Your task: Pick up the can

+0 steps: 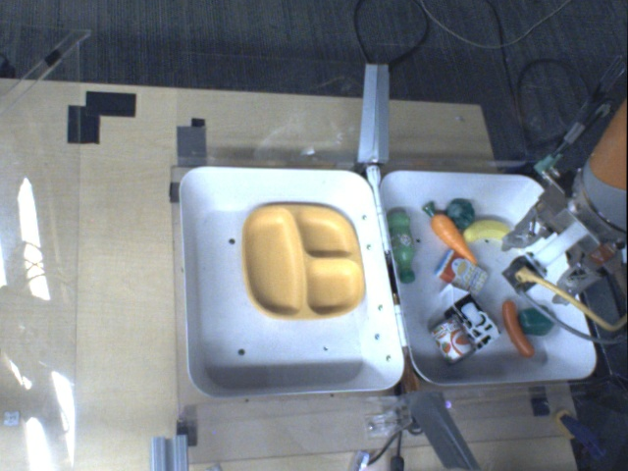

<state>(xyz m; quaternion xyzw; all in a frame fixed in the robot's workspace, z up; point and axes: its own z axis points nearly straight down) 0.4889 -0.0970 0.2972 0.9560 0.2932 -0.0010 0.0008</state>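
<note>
Right bin (579, 366), lower middle of floor: can (453, 340) lies on side, touching black-and-white box (476, 321) on box's lower left. Long axis runs roughly from can's end at lower left up toward box. Gripper (535, 263) hangs over same bin, up and right of can, near yellow lemon (486, 231); nothing visible between fingers, and you cannot tell jaw opening. Red pepper (517, 328) sits between gripper and can. You judge: approach must travel down-left, past pepper, jaws set across can's long axis.
</note>
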